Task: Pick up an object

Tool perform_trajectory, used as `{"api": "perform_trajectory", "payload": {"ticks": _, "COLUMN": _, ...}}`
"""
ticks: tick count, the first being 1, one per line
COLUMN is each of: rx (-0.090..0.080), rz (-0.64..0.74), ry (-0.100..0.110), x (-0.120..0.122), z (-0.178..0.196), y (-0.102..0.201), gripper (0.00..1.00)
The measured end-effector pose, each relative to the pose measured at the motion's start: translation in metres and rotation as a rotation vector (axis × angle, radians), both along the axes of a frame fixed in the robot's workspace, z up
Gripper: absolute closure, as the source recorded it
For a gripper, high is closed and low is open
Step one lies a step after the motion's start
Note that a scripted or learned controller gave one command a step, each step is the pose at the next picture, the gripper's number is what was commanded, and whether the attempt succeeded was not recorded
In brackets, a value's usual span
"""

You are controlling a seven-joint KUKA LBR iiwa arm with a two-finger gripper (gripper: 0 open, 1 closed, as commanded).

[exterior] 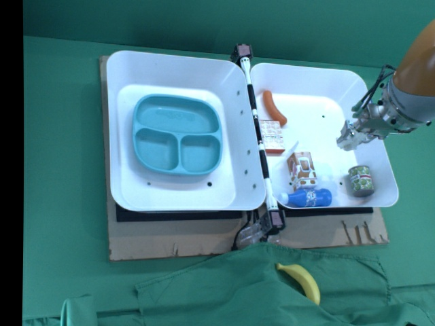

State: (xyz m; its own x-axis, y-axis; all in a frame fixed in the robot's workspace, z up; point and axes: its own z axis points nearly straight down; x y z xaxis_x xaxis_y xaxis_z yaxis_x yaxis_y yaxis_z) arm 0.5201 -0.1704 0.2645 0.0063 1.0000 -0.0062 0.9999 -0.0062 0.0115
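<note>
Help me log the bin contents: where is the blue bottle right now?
In the camera view the blue bottle lies on its side at the near edge of the right bin, just below the small carton and left of the green can.

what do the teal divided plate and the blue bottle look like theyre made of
The teal divided plate looks like moulded plastic, matte with a soft sheen on its rounded rims. The blue bottle also looks plastic, glossier, with a white cap and printed label; too small to be sure.
</note>
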Motion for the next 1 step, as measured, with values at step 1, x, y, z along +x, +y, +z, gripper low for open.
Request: {"api": "perform_trajectory", "payload": {"ticks": 1, "rx": -0.004, "rz": -0.004, "ry": -0.006, "x": 0.0007, "z": 0.0121, "y": -0.0015, "gripper": 1.0}}
